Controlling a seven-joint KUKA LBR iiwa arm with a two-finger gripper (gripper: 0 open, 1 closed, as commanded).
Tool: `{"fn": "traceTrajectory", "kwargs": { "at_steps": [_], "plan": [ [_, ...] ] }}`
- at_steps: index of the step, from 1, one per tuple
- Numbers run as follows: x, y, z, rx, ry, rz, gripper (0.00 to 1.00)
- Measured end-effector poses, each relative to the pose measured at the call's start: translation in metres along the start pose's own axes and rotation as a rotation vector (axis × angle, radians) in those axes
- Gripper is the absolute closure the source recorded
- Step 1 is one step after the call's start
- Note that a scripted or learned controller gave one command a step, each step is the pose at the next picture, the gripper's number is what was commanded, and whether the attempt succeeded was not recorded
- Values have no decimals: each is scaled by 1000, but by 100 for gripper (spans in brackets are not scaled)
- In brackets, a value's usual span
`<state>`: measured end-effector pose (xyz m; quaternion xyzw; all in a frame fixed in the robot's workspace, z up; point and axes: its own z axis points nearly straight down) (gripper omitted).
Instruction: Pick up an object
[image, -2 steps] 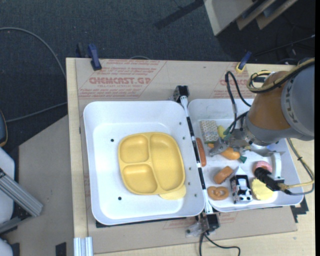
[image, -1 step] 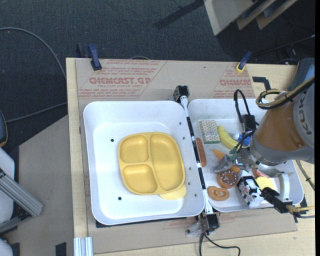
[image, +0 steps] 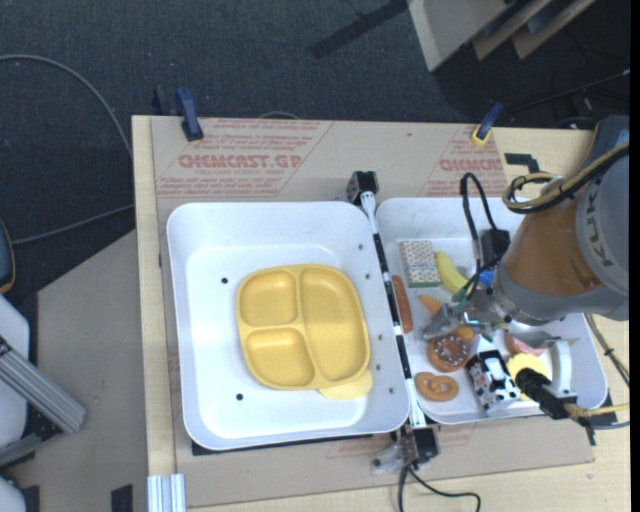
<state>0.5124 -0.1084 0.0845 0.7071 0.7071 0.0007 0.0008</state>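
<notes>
Chocolate-brown, the doughnut (image: 450, 350) lies in the right bin (image: 430, 222), just on the near side of my gripper (image: 452, 320) and almost under it. Being round, it gives me no long axis to match. A pretzel (image: 436, 386) sits nearer still, and a red sausage (image: 401, 304) lies to the left. Whether my gripper is spread or pressed together I cannot tell.
</notes>
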Motion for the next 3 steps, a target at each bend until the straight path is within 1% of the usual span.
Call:
{"fn": "traceTrajectory", "kwargs": {
  "at_steps": [1, 2, 3],
  "plan": [
    [2, 11, 0, 1, 0, 0, 0],
    [2, 12, -10, -1, -1, 0, 100],
    [62, 68, -101, 0, 1, -1, 100]
  ]
}}
